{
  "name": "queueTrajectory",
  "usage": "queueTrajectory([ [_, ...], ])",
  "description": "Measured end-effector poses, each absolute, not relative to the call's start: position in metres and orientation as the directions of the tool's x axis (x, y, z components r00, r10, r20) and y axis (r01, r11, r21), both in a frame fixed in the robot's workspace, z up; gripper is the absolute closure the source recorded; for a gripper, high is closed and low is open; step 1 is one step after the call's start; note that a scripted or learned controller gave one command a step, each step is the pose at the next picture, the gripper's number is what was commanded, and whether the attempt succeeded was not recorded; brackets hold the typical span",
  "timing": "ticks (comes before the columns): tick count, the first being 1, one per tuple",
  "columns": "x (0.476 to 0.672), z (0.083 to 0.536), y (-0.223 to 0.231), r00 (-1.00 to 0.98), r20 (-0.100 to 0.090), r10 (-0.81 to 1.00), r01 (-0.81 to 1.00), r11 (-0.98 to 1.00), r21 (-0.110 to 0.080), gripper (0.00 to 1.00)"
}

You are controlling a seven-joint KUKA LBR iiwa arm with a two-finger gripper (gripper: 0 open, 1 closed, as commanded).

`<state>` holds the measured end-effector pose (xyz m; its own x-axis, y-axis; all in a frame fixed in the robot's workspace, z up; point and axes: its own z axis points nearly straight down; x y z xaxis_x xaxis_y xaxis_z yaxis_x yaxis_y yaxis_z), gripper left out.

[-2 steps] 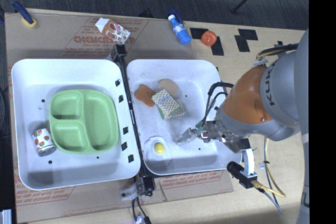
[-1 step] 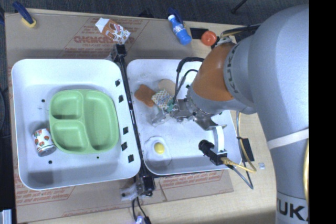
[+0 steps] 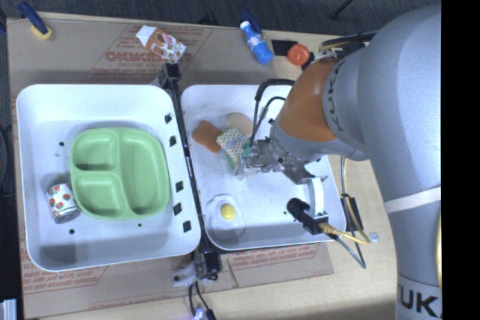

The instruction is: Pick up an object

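The arm [image 3: 390, 109] covers the right bin's [image 3: 259, 207] upper right corner and right wall and is cut off at the bottom edge. The gripper [image 3: 244, 164] overlaps a patterned thing [image 3: 231, 140] too blurred to identify, which hides part of a tan disc [image 3: 241, 120].

Two white bins: the left bin [image 3: 37, 236] and the right bin [image 3: 262, 232]. At the left of the frame are one green plate [image 3: 120, 172] and one small patterned cup [image 3: 62, 202]. In the middle are one toy fried egg [image 3: 224, 212], one brown piece [image 3: 207, 136], one tan piece [image 3: 240, 121] and one patterned packet [image 3: 232, 141]. Along the top are two blue clips [image 3: 34, 20] [image 3: 257, 43] and one small carton [image 3: 160, 43].
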<state>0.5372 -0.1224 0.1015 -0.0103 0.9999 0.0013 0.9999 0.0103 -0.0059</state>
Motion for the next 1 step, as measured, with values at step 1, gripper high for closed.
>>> queueTrajectory([
  [1, 0.4844, 0.2273, -0.1173, -0.005, 0.000, 1.000, 1.000, 0.005, 0.001, 1.00],
])
